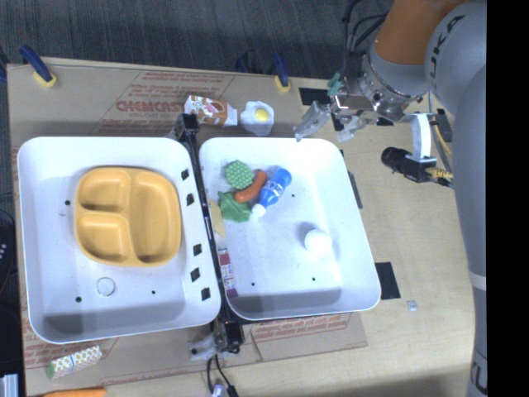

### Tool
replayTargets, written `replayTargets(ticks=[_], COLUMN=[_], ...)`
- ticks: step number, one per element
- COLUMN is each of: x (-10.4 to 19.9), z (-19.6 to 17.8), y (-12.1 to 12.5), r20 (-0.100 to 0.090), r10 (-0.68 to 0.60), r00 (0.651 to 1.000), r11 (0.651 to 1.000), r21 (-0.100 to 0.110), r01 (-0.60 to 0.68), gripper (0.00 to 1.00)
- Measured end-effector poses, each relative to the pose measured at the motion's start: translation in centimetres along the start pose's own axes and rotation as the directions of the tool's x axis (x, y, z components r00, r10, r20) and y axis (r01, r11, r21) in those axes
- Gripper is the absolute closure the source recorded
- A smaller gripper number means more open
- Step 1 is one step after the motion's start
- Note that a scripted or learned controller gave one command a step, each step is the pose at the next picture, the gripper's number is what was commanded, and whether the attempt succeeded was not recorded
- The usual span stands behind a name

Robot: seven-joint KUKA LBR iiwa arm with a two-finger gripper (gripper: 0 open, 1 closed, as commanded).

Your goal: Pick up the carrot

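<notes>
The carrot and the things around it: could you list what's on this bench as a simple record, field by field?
carrot: orange, lying in the right bin, untouched
right bin: white, also holds a blue bottle, green leafy pieces and a white ball
neighbours: carrot lies against the bottle and the green pieces
left bin: white, holds a yellow divided plate
gripper: above the right bin's far edge, away from the carrot, holding nothing
task progress: carrot not yet picked up
</notes>
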State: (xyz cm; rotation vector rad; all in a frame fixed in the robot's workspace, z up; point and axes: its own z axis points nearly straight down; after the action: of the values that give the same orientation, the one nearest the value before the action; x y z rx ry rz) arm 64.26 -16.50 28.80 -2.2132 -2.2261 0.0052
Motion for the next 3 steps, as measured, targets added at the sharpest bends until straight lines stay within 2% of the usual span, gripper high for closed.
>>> replayTargets(ticks=[1,2,3], x=[1.9,5.7,5.8], z=[14.9,18.4,17.4], y=[1.1,0.5,0.5], r20=[-0.001,-0.001,-0.003], r10=[-0.076,0.064,0.060], r00=[0.997,0.998,0.998], r11=[0.997,0.998,0.998], r21=[0.003,0.000,0.003], r01=[0.076,-0.064,-0.060], gripper=[0.00,0.00,1.00])
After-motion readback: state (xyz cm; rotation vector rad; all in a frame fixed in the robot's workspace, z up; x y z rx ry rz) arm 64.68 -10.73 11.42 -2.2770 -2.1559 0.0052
